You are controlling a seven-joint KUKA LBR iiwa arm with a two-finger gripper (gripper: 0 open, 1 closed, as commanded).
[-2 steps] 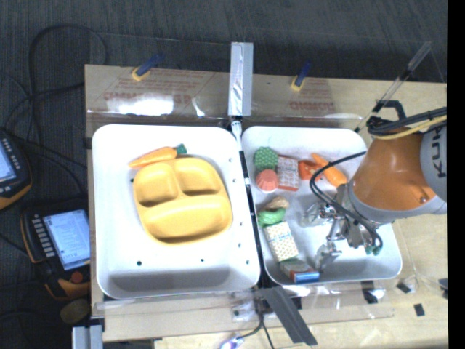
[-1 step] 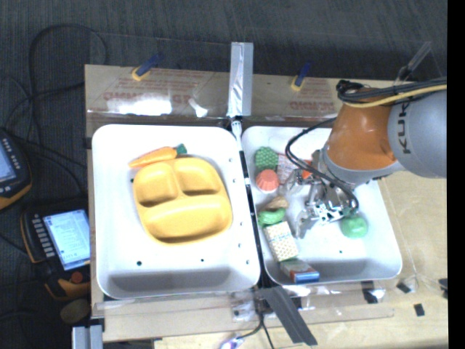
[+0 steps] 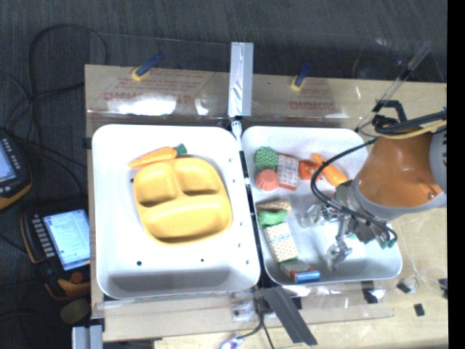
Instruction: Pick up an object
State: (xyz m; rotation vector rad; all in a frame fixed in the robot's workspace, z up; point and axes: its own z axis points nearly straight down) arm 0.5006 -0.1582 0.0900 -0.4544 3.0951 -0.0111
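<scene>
My gripper [image 3: 338, 250] hangs low over the right bin [image 3: 378, 267], near its front right part, below the orange wrist band [image 3: 398, 171]. Nothing shows in it. To its left in that bin lie a pale speckled box [image 3: 280, 242], a green and tan sandwich-like toy [image 3: 273, 211], a pink round toy [image 3: 267, 179], a green bumpy toy [image 3: 266, 156], a small red and white packet [image 3: 288, 171] and an orange piece [image 3: 325, 170]. A small blue and red item [image 3: 305, 275] lies at the front wall, just left of the gripper.
The left bin [image 3: 109, 260] holds a yellow compartment tray [image 3: 182, 198] with a toy carrot [image 3: 154, 155] by its far left corner. A black cable [image 3: 327, 167] loops from the arm over the right bin. A divider rail [image 3: 247, 195] separates the bins.
</scene>
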